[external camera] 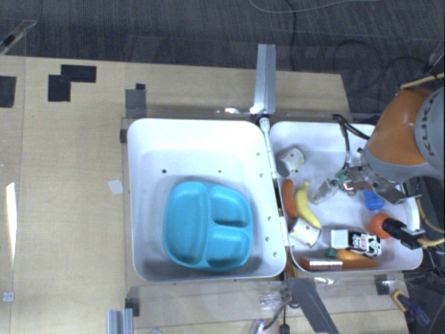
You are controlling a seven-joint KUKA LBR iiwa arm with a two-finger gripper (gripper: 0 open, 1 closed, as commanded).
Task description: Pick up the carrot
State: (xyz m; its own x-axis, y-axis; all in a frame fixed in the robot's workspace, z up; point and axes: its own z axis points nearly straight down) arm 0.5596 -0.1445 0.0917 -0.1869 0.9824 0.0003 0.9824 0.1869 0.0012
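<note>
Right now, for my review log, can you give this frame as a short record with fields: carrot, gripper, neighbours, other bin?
carrot: orange carrot lying flat along the near wall of the right bin
gripper: gripper low over the right bin's middle, apart from the carrot
neighbours: banana beside the bin divider; small blue object
left bin: left bin holds a blue divided plate

No readable text, label, brand or number is being shown. Dark print is being carried by a small white item (364, 242) in the right bin (327, 134), too small to read.
</note>
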